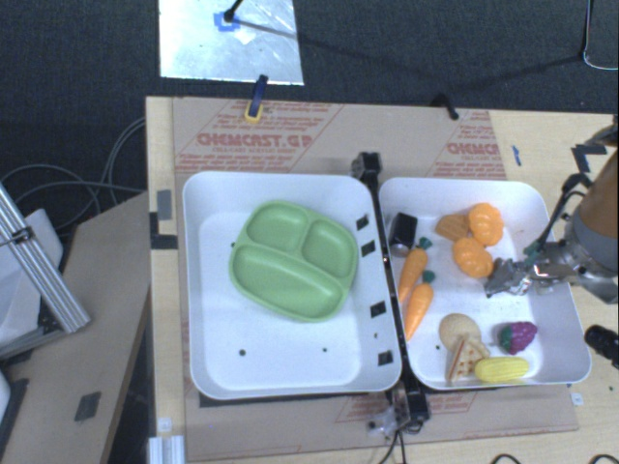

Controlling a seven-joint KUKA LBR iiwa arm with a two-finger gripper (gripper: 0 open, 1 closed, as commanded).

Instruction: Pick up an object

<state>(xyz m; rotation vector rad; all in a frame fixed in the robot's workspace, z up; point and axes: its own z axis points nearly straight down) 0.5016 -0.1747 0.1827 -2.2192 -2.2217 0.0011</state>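
The right white bin (556,351) holds toy food: two carrots (414,288), two orange fruits (478,240), a tan croissant-like piece (451,226), a round cookie (456,329), a cracker wedge (467,358), a yellow corn cob (502,367), purple grapes (517,335) and a small black block (401,228). My gripper (505,276) reaches in from the right and hovers low over the bin's middle right, just right of the lower orange fruit and above the grapes. Nothing shows between its fingers.
The left white bin (208,307) holds a green divided plate (293,259). A black divider with clips (382,269) runs between the bins. A metal sheet (232,27) lies on the dark floor at the back. An aluminium frame (34,269) stands at the left.
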